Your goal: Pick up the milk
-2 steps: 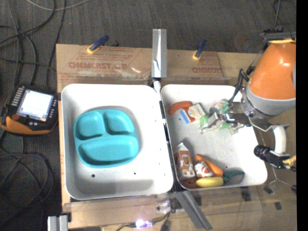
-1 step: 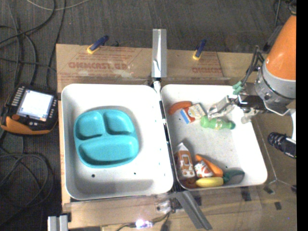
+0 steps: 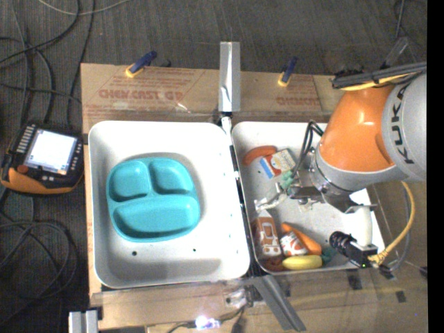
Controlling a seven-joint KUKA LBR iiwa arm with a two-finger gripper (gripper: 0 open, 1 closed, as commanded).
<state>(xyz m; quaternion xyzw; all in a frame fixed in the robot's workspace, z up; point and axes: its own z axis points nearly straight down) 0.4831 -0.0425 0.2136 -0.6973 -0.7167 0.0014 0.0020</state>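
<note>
The milk (image 3: 272,163), a small white carton with an orange side and a printed label, lies on its side in the upper left of the right bin (image 3: 243,186). My gripper (image 3: 286,187) hangs low over that bin, just below and to the right of the carton, close to its lower corner. The grey arm with its orange band (image 3: 357,141) covers the bin's right half. Nothing can be seen held in the gripper.
A reddish sausage (image 3: 261,150) lies right above the milk. A brown bottle (image 3: 266,233), a carrot (image 3: 305,239), a red-and-white item (image 3: 292,245) and a banana (image 3: 302,262) crowd the bin's near end. The left bin (image 3: 100,255) holds a turquoise divided plate (image 3: 154,197).
</note>
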